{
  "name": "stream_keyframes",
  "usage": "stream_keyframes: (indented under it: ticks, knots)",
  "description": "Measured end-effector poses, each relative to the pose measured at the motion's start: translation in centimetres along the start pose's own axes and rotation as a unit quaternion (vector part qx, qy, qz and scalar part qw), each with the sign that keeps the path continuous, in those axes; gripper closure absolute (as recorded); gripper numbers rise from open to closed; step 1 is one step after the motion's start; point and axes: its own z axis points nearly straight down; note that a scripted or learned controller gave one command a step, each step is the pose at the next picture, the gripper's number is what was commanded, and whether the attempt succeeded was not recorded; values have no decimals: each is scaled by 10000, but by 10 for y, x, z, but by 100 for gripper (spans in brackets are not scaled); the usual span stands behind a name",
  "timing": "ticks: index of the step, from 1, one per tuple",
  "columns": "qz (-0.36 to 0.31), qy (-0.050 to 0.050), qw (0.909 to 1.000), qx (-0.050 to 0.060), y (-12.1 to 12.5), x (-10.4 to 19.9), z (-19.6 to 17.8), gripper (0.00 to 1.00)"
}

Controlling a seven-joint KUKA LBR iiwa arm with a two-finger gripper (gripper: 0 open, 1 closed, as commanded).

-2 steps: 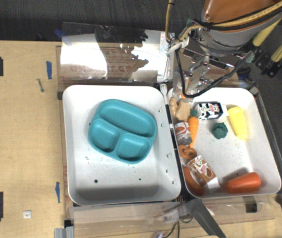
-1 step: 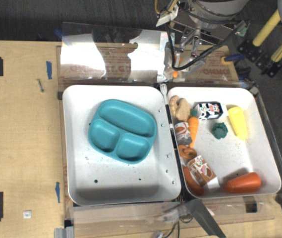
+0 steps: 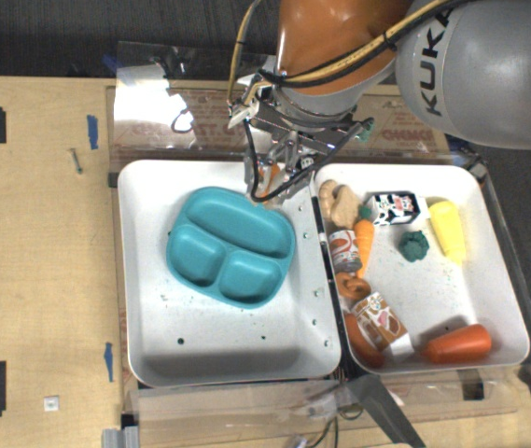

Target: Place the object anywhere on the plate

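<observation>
KUKA lettering on grey arm [image 3: 489,54]; tool [image 3: 274,180] above teal plate [image 3: 230,244] rim, finger state unclear.

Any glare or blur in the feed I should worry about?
Camera view: bright glare on the clear sheet behind the left bin; the gripper is dim and soft under the arm; teal plate and right bin's food items evenly lit and sharp.

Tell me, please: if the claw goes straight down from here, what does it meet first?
Probably the far right rim of the teal plate, or the white bin floor just beside it; the claw hangs there, and depth is unclear.
</observation>
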Motion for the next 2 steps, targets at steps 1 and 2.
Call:
stream_keyframes:
  ticks: [1,2]
  knots:
    - [-46,-7,10000,31,7,68,71,100]
    - [-60,-27,10000,59,7,66,67,0]
